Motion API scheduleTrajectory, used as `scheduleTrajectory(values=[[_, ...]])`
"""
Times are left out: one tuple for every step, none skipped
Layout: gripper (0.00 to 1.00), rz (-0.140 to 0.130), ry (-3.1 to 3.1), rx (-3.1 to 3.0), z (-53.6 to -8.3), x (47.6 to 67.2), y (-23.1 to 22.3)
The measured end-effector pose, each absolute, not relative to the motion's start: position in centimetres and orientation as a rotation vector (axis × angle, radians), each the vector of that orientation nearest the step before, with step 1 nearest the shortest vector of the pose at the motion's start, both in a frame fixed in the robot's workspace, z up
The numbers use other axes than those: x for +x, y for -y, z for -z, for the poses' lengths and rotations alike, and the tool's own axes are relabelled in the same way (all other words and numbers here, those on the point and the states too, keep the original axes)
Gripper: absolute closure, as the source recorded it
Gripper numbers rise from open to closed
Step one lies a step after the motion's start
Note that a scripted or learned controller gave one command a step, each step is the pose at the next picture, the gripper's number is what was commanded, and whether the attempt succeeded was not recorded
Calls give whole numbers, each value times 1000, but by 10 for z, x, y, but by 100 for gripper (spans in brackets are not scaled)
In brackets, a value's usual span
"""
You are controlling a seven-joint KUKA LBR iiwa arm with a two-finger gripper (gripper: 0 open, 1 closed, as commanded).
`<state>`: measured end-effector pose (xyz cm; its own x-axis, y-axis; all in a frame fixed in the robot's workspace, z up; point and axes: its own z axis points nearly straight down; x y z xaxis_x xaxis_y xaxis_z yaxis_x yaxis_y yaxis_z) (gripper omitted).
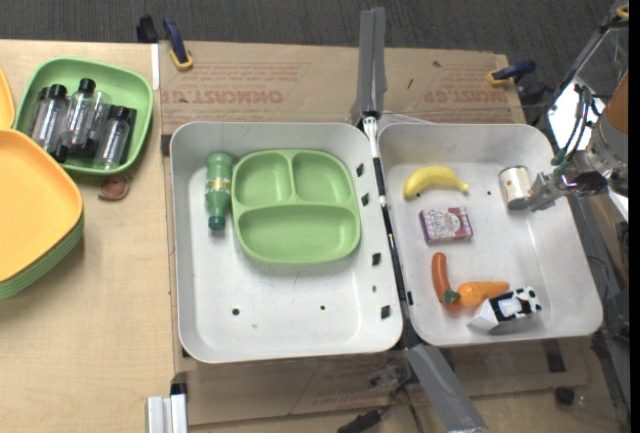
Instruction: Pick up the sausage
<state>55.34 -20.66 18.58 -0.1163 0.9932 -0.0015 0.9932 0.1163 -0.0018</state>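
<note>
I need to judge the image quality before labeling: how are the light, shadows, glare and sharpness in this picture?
Camera view: lighting is even and soft, with only faint shadows under the sausage and the banana; mild glare on the white bin walls; the end effector at the right edge looks slightly blurred; the small pink box has print too soft to read.

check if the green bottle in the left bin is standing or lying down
Lying down: the green bottle shows its full side, stretched along the left bin floor beside the green divided plate.
</note>
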Motion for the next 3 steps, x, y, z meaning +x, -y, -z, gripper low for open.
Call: scheduleTrajectory(values=[[100, -4, 2346, -2090, -194, 554, 208], [100, -4, 2346, -2091, -203, 554, 209], [100, -3, 2132, -2309, -138, 612, 223]])
